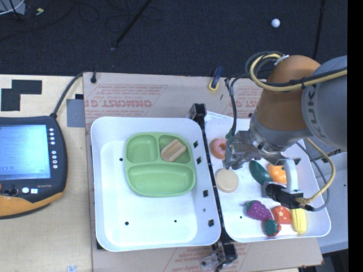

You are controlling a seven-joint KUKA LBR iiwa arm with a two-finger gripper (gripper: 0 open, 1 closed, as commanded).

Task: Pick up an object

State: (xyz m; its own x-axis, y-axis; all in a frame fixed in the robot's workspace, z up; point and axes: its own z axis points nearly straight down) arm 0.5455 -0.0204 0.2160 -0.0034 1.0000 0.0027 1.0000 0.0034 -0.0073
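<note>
A dark carpeted floor (170, 27) runs across the top, with black cables (133, 16) trailing over it and 1 small white ball (275, 22). Below, a pale wooden bench (34, 231) carries a cardboard sheet (130, 98) with red print.

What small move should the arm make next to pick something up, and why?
Probably a short move toward the near edge and then descent: the gripper hangs in the right bin between the pink donut and the tan disc, the disc lying free.
</note>
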